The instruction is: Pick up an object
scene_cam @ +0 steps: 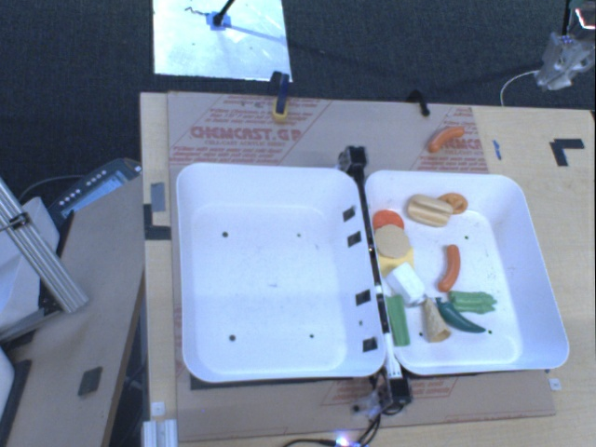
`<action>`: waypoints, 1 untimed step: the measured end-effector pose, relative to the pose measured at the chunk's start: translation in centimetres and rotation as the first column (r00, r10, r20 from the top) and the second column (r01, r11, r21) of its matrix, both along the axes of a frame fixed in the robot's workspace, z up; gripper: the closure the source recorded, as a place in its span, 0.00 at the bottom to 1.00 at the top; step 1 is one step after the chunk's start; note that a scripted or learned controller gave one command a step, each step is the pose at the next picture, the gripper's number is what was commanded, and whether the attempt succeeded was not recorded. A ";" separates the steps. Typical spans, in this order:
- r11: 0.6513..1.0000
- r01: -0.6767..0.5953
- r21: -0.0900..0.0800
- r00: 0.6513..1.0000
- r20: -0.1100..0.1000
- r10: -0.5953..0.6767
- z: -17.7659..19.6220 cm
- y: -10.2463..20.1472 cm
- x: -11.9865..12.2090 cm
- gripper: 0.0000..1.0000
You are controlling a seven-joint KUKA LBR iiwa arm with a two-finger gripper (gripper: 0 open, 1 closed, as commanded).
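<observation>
1. Gripper [562, 61] sits high at the far right corner of the camera view, a pale grey shape above the dark floor beyond the bench [521, 128]. It is too small and blurred to tell whether it is open or closed, and nothing can be seen in it.
2. Only a sliver of the arm shows, rising from the gripper towards the top right edge, so its pose is hard to read. It looks pulled back, clear of both bins.
3. My judgement is that the pick has not begun and the arm is parked before its approach.
4. Candidate objects lie well apart from the gripper, below and to its left, in the right bin [535, 250]. Among them are a toy hot dog bun [428, 210], a red sausage [451, 266], a white block [406, 280] and a green pepper [472, 300].
5. Nearest the gripper is a second sausage [447, 139], lying on the bench outside the bins.
6. Farther left of the gripper is the left bin [270, 277].
7. The next move calls for a reach down and left over the right bin. The red sausage, lying apart from its neighbours, seems an easy target.
</observation>
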State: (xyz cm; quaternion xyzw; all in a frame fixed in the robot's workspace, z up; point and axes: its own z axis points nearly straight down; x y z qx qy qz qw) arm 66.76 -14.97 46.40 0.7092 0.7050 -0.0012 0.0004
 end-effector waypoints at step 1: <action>1.000 -0.004 0.004 1.000 -0.009 0.004 -12.4 -1.2 -3.6 1.00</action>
